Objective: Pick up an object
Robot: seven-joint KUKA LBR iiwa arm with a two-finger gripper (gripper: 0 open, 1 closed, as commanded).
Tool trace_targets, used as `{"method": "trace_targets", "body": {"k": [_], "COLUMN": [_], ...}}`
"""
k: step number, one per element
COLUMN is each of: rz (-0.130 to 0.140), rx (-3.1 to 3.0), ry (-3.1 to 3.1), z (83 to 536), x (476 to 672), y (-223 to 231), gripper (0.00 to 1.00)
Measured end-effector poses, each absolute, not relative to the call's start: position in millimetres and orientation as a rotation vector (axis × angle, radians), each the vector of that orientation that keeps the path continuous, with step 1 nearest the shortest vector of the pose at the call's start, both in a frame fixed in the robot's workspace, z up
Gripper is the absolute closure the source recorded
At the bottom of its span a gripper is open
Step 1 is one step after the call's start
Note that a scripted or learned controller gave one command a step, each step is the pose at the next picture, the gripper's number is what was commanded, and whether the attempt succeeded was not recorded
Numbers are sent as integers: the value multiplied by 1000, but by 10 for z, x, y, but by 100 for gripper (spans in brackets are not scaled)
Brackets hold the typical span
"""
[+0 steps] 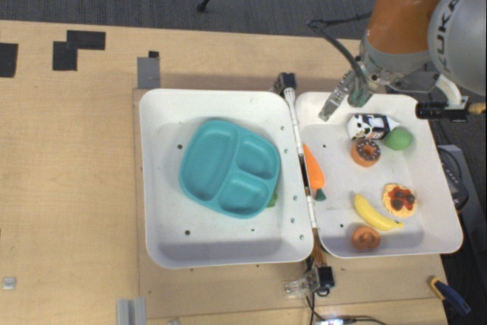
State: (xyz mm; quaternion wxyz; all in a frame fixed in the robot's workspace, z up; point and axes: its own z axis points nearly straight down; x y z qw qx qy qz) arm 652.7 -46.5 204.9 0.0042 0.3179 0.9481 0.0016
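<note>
We note the arm (426,19) reaching in from the right with its gripper (344,97) poised over the back-left corner of the right bin (449,240). The fingers look slightly parted, a narrow gap, with nothing between them, so we judge that no pick has been made yet. The gripper hangs just left of the black-and-white toy (370,124), and we take that toy or the donut (366,152) beside it as the likeliest target, though we cannot tell which. The right bin holds the pickable things: the toy at the back, a green ball (397,138) touching it on the right, the donut just in front, a tart (399,199) and a banana (374,213) toward the front, and a brown fruit (365,238) at the front rim. A carrot (313,171) lies along the left wall of this bin, close to the divider, which we judge makes it awkward for a two-finger grasp. The left bin (160,240) holds a teal tray (230,167), lying flat and turned at an angle; something green peeks out from under its right edge, too hidden to name. The back cluster is tight, so we expect a descent there to risk nudging neighbours.
</note>
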Motion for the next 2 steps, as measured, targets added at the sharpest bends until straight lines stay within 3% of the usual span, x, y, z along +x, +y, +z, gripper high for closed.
{"method": "trace_targets", "body": {"k": [1,2], "rz": [7,2], "rx": [993,204], "ry": [2967,3127], "z": [2155,2247], "x": [6536,6491], "y": [-464,-232], "gripper": [100,100]}}
